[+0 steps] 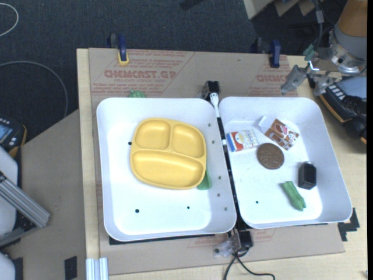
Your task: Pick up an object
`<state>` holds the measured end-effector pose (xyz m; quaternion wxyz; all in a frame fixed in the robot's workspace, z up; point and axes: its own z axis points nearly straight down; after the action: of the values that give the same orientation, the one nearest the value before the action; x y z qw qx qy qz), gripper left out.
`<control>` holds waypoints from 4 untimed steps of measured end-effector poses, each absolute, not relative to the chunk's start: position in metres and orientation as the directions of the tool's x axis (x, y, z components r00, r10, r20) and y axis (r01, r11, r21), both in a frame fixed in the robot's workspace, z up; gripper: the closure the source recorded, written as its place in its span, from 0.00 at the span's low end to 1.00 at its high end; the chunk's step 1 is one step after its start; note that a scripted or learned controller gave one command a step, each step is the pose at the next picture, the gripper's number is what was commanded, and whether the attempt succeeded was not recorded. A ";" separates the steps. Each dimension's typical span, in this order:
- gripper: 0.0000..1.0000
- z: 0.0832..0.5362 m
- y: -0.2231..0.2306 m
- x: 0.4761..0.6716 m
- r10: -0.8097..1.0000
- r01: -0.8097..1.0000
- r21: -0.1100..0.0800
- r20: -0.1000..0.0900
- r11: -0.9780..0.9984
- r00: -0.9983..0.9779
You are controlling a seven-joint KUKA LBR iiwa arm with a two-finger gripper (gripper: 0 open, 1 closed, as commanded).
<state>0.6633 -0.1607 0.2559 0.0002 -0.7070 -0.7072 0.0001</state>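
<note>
The right bin [326, 127] holds several small items: a white, red and blue packet [242, 140], a brown and red packet [281, 134], a brown disc [271, 156], a black block [307, 175] and a green piece [294, 195]. In the left bin [116, 174] lies a yellow divided plate [169, 153], and a green scrap [204, 183] peeks out from under its right edge. My gripper [306, 81] hangs open beyond the right bin's far right corner, above the bench board. Nothing is between its fingers.
Blue clamps [122, 46] [275, 52] hold the cardboard board at its far edge. A small green bit [137, 94] lies on the board behind the left bin. Black gear [344, 107] sits to the right of the right bin.
</note>
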 end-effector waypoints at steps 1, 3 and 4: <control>0.00 0.291 -0.127 0.590 1.000 1.000 -0.004 0.003 0.001 -0.001; 0.00 0.299 0.000 0.477 1.000 1.000 -0.009 0.004 0.007 -0.007; 1.00 0.312 -0.004 0.480 1.000 1.000 0.002 0.000 0.000 0.000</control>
<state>0.4799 -0.0043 0.3117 -0.0005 -0.7070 -0.7072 -0.0006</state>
